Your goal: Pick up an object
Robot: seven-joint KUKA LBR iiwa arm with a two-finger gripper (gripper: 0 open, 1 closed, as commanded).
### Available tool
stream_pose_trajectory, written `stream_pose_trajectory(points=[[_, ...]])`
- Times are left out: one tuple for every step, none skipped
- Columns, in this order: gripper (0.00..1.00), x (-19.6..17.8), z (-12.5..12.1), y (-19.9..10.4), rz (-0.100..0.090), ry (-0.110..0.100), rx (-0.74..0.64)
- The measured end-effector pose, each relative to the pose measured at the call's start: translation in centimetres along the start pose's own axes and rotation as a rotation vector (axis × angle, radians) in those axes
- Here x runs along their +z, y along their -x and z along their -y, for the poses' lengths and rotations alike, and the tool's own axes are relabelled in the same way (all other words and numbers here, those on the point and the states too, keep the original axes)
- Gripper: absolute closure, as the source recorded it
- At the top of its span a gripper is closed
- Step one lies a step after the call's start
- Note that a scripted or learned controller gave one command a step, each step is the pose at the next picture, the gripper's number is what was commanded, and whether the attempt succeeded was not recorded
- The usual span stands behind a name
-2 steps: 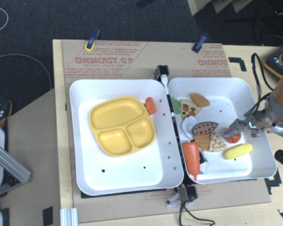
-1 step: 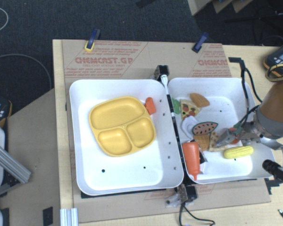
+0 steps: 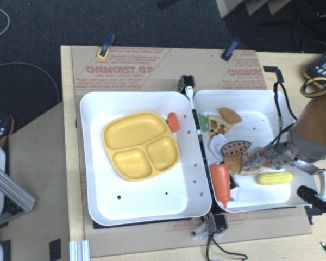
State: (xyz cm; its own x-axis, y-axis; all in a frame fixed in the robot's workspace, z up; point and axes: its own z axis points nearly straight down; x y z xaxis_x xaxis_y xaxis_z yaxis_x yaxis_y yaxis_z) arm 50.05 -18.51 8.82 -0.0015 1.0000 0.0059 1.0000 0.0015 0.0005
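The right bin (image 3: 261, 105) holds several toy foods. A yellow corn cob (image 3: 275, 178) lies near its front right. An orange-red bottle (image 3: 220, 182) lies along its left wall. A dark oval slice (image 3: 236, 147) rests above a tan waffle piece (image 3: 233, 162). A pizza slice (image 3: 218, 127) and a brown bread piece (image 3: 230, 115) lie further back. My gripper (image 3: 259, 160) is low in this bin, just above the corn and right of the waffle piece. No object shows in its grasp.
The left bin (image 3: 136, 205) bears a yellow divided plate (image 3: 140, 144) and a small orange piece (image 3: 173, 122) by its right wall. The arm's orange band (image 3: 317, 124) hangs over the right bin's right edge. Black cables (image 3: 280, 99) run along there.
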Motion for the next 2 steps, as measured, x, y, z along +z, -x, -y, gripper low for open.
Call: stream_pose_trajectory(points=[[1.00,-1.3,-0.3,0.0,0.006,0.012,0.000],[1.00,-7.4,0.1,-0.2,0.008,0.003,0.000]])
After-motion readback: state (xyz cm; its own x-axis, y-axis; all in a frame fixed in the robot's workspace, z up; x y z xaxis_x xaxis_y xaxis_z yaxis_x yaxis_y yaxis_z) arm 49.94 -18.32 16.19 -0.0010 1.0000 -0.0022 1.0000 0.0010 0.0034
